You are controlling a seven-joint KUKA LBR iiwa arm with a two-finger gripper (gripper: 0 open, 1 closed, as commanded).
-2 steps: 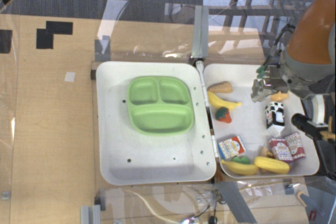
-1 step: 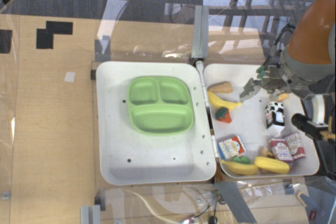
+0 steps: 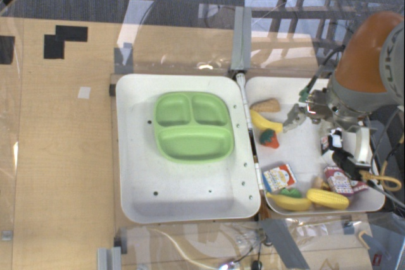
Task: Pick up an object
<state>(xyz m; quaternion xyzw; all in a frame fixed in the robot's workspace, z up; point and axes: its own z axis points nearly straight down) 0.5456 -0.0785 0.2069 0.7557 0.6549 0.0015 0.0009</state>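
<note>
We read the gripper as down in the right bin, jaws parted and empty, just beside the strawberry and banana by the bin's left wall. Nothing lifted yet; grasp and lift both remain.

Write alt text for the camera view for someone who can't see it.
A robot arm reaches from the right over the right bin, its pincer just above a banana and strawberry among toy food. The left bin holds a green divided plate.
</note>
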